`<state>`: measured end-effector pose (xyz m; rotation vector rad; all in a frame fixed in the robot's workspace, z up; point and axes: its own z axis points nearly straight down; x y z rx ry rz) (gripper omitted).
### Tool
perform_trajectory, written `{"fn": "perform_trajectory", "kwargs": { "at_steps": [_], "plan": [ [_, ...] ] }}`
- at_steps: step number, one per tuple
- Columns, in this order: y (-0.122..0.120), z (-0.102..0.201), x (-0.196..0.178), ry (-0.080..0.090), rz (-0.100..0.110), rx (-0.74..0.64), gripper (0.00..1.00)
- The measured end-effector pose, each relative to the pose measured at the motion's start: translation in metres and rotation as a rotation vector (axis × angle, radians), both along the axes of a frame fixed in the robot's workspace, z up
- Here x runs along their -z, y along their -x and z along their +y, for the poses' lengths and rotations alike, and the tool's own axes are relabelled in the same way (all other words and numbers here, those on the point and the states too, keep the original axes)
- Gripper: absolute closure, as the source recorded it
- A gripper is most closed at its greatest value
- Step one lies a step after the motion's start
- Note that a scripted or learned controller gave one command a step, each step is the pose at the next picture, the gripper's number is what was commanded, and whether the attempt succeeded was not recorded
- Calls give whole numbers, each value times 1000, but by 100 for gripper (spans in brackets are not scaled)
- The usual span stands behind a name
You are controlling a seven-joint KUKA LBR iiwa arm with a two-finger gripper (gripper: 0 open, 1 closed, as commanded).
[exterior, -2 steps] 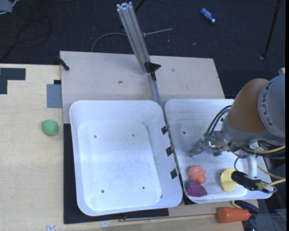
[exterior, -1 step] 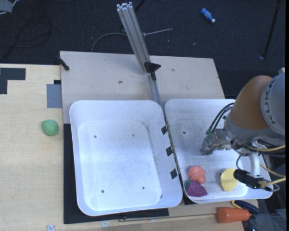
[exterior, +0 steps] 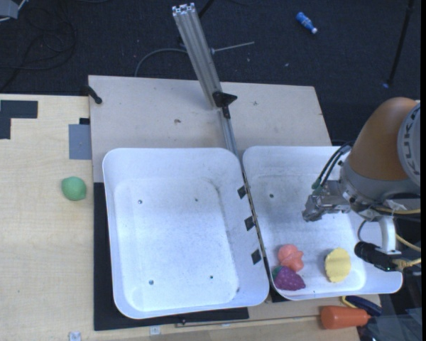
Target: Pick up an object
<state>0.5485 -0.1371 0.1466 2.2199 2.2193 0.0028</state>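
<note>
The right bin [exterior: 284, 176] holds three small objects near its front edge: an orange-pink lump [exterior: 290, 255], a purple grape-like cluster [exterior: 290, 279] just in front of it, and a yellow piece [exterior: 338, 264] to their right. My gripper [exterior: 314, 210] hangs over the middle of the right bin, behind and above these objects, apart from all of them. Nothing shows between its fingers. The arm's orange band [exterior: 383, 144] rises to the right of it.
The left bin [exterior: 128, 169] sits beside the right one, with a metal rail [exterior: 202, 55] slanting up behind them. A green ball [exterior: 74, 188] lies on the wooden bench at left. An orange object [exterior: 344, 316] lies in front of the right bin.
</note>
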Motion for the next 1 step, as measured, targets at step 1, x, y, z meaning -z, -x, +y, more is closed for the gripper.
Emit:
{"fn": "perform_trajectory", "kwargs": {
  "at_steps": [1],
  "plan": [
    [-4,-3,-42,0,0,0,100]
  ]
}}
